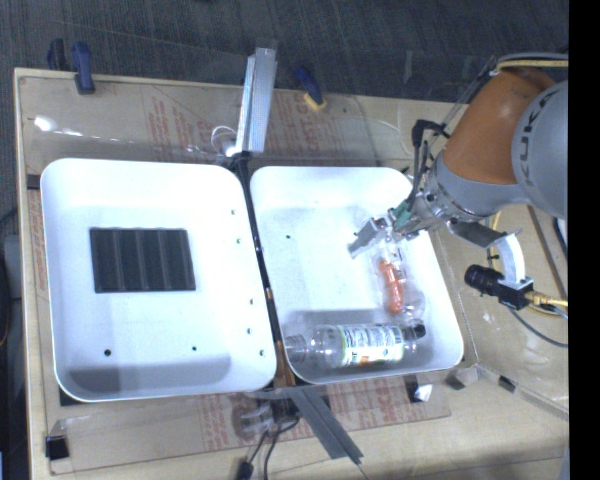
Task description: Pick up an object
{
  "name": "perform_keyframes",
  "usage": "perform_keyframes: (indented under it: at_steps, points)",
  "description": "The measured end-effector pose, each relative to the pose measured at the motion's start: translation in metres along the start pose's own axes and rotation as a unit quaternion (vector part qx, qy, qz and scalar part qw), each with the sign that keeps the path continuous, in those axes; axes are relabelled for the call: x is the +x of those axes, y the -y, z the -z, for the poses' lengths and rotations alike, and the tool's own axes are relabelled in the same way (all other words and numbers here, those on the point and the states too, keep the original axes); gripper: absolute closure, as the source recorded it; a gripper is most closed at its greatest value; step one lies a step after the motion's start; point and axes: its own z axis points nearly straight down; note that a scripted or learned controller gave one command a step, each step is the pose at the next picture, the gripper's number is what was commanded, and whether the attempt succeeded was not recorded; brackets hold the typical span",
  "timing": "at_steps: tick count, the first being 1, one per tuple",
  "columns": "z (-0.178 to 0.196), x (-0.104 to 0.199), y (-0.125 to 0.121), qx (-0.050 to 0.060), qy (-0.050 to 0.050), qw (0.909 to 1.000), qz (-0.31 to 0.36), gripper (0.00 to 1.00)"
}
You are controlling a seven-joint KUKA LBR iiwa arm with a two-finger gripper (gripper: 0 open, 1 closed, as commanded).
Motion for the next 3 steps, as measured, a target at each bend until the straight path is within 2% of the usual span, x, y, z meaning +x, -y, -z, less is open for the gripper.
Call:
perform_keyframes:
  at_steps: [1,2,3]
  points:
    - [-0.004,-0.002,-0.013,-0.001,0.001,0.9994,0.036,0.0]
    - [0.008,-0.002,-0.011,-0.001,0.001,0.9991,0.042,0.0]
    - [-0.058,-0.002,-0.014,0.002,-0.001,0.999,0.045,0.0]
